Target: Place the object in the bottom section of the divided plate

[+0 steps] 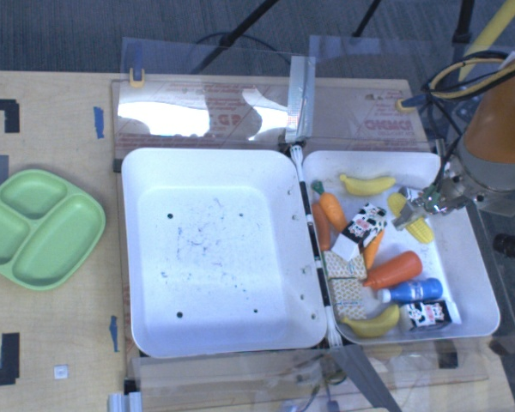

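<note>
Hovering over the right bin (pixel 485 303), the hand (pixel 429 202): grip state unclear. You should center on one toy before closing.

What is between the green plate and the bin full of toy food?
In the camera view, the other white bin lies between the green divided plate and the toy-filled bin.

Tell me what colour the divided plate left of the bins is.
Light green. The divided plate shows clearly in the camera view, on the wooden bench.
</note>
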Controlling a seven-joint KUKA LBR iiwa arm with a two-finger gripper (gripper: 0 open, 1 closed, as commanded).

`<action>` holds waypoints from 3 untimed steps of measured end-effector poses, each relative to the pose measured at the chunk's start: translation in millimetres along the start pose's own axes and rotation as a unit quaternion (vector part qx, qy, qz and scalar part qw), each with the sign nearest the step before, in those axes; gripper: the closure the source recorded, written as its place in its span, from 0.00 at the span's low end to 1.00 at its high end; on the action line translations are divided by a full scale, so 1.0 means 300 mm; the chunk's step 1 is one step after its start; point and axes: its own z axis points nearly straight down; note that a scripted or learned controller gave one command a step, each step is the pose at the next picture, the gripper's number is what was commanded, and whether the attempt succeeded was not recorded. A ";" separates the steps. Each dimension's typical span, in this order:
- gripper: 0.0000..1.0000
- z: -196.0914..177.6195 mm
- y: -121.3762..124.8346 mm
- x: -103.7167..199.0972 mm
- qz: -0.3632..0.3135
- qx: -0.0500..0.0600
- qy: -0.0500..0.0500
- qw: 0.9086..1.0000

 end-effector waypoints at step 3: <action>1.00 -0.087 0.547 0.448 -0.381 -0.002 -0.002 0.925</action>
